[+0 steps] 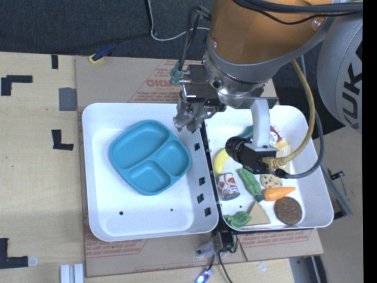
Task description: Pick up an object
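Two bins (94,175): end effector (189,118) is hovering over the divider, far side, grip state unclear. Approach step, judging; next it's needing to descend onto the banana (220,161).

Two shallow white bins: left bin (97,158) and right bin (315,199), side by side on the bench. One blue divided plate (149,156), three compartments, in the left bin. In the right bin, small toy foods in a loose heap: one yellow banana (220,161), one orange carrot (279,193), one round brown cookie (288,210), one small printed can (228,185), one green leafy piece (238,219), one green pod (251,182), one pale wedge (258,214). Others there are too hidden to count.
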Robot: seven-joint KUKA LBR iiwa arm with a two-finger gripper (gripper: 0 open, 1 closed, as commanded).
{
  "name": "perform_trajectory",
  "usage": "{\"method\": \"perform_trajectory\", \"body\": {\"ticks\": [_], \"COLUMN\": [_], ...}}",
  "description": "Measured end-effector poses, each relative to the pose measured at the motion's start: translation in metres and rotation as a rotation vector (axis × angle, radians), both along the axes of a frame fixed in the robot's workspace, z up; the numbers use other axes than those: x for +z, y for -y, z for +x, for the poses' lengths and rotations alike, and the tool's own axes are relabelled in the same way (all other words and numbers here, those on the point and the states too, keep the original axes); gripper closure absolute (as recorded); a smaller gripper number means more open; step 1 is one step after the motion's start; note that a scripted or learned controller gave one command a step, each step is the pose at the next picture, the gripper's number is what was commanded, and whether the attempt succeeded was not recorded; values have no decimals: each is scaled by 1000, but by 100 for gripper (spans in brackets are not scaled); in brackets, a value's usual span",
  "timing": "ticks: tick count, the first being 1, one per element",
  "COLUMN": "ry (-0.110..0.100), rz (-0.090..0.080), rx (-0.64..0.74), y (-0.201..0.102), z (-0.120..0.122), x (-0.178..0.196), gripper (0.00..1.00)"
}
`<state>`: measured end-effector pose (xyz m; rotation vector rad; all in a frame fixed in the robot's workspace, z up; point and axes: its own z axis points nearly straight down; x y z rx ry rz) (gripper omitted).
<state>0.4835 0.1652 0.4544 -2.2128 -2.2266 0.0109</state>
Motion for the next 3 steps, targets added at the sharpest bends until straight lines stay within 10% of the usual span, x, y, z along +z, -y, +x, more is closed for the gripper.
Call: {"method": "perform_trajectory", "body": {"ticks": [1,2,3], "ry": [13,2,7], "rz": [8,0,5], "rx": [2,-14,4], "y": [-72,21,-73], "z": [0,0,-1], "x": [78,48,64], "gripper": [100,100,100]}}
